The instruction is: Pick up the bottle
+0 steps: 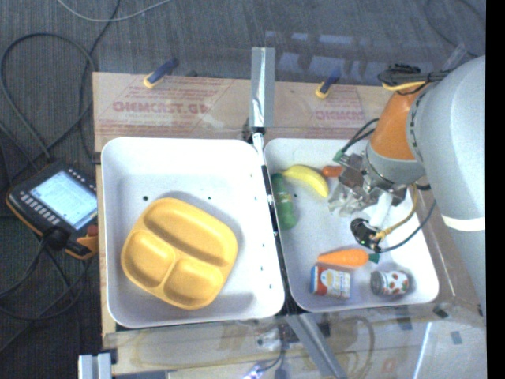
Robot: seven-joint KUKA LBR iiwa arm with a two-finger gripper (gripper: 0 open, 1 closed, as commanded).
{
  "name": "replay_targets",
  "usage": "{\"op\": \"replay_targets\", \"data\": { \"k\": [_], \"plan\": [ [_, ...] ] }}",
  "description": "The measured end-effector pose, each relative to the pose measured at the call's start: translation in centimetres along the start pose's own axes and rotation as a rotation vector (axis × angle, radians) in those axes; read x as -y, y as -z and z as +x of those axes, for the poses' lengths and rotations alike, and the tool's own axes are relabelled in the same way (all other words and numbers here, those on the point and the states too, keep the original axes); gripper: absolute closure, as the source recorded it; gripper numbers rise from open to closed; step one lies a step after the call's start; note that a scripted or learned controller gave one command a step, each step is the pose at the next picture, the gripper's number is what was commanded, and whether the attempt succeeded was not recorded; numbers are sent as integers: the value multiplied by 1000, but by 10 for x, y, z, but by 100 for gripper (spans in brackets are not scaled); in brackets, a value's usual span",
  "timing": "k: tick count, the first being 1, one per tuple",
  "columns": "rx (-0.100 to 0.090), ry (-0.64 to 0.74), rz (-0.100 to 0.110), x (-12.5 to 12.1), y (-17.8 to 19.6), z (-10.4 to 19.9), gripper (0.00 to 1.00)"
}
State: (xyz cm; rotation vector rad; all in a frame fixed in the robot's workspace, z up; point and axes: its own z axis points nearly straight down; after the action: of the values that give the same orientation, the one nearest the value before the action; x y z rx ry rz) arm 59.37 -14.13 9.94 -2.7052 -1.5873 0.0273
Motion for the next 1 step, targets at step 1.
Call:
{"op": "replay_targets", "data": {
  "k": [1],
  "plan": [
    [-8, -275, -3, 42, 56, -36, 100]
  ]
}}
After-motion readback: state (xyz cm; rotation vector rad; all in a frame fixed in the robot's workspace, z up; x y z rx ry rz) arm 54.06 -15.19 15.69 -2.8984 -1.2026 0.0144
